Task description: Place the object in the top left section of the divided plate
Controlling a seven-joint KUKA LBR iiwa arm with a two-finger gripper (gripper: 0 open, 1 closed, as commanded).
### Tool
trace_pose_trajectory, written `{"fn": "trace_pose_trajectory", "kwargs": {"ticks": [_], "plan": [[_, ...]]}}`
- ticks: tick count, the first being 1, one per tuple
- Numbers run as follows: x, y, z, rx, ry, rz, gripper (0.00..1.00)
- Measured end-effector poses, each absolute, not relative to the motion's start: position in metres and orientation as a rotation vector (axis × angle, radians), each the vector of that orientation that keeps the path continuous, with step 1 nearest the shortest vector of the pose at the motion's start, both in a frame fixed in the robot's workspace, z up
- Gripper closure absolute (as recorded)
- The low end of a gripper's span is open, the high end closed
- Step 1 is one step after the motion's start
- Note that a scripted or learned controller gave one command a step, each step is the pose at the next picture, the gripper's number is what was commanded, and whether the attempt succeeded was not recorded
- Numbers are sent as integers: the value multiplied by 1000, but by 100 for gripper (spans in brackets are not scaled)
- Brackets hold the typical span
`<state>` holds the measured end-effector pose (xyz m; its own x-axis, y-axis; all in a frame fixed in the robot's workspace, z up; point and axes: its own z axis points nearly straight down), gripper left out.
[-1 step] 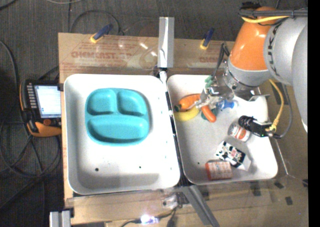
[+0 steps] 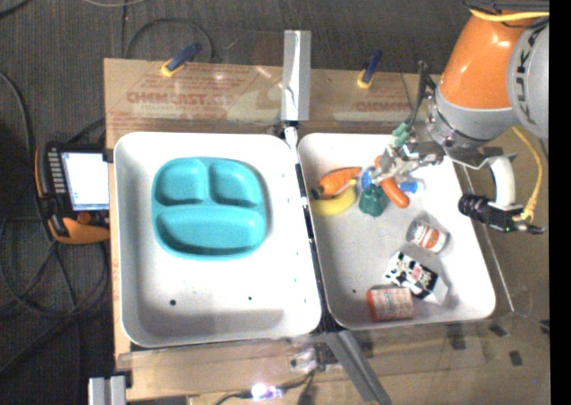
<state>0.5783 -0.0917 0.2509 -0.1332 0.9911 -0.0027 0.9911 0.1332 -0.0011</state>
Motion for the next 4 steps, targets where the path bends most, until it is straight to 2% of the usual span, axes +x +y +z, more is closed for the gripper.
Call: {"fn": "trace_pose_trajectory", "kwargs": {"ticks": [1, 2, 3, 4], "plan": [[604, -20, 265, 1985, 2435, -4, 100], [655, 45, 199, 1948, 2465, -5, 100], [668, 105, 193, 1971, 2447, -4, 100], [668, 175, 173, 1634, 2683, -4, 100]]}}
